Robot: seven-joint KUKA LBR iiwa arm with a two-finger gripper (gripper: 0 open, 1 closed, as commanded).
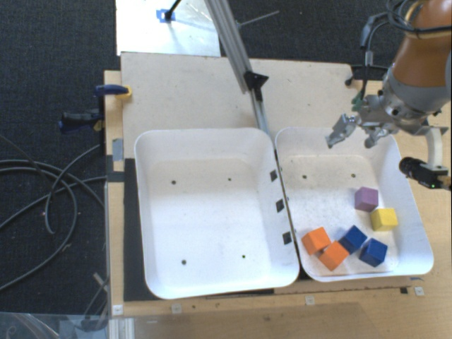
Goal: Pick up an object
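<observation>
Dark carpet surrounds a pale wooden bench (pixel 198 90), and loose black cables (pixel 42 189) trail over the floor at the far left, well clear of the work. On the bench's left edge sit a blue and yellow clamp (pixel 113 90) and a second dark clamp (pixel 78 121), apparently there to pin the board down. Next comes the left bin (pixel 152 147), a shallow white tray with only a few small dark holes in its floor; it touches the right bin (pixel 424 253) along a shared rim marked with dark patches, so things could be carried from one to the other. A slanted metal pole (pixel 233 34) crosses above the far side of the bench, most likely a stand for equipment. All the blocks lie bunched in the near right part of the right bin: two orange blocks (pixel 324 247) touching each other, two blue blocks (pixel 362 244) just beside them, then a purple block (pixel 366 198) and a yellow block (pixel 384 219) slightly farther back. The gripper (pixel 357 134) hangs over the far edge of that bin, its two fingers spread apart with nothing between them, well apart from every block. Judging by this, the pick has not begun, and the purple block, standing free, looks the easiest target.
</observation>
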